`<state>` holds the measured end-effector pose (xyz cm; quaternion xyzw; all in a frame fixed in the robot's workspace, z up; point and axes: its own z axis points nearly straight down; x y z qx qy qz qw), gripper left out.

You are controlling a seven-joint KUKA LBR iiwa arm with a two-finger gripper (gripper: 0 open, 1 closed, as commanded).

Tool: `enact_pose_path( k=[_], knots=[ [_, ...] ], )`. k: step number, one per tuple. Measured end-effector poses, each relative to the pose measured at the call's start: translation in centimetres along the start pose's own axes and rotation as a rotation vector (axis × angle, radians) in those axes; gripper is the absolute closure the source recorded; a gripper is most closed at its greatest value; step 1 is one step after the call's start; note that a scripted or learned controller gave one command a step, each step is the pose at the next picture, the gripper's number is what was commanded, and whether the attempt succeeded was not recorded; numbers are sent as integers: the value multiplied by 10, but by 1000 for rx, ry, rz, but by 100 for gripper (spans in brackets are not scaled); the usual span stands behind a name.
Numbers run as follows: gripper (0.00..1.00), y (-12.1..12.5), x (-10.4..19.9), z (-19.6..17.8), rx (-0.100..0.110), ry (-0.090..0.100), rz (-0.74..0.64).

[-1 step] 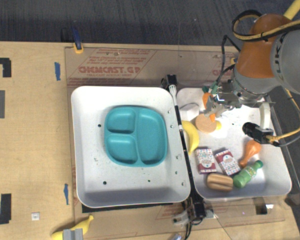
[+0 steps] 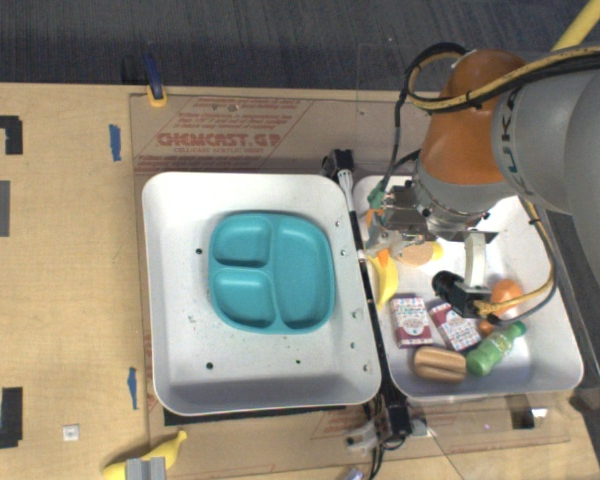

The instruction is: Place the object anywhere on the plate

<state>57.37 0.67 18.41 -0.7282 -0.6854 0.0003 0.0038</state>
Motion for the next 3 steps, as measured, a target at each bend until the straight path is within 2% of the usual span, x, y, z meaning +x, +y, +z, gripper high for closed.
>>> enact_pose_path(
  k=[1,2,3],
  knots=[
    [100,30,73,0,-5,-2,117],
    [100,-27,112,36,6,-5,-77],
    [0,-26,111,35,3,-5,-76]
  ],
)
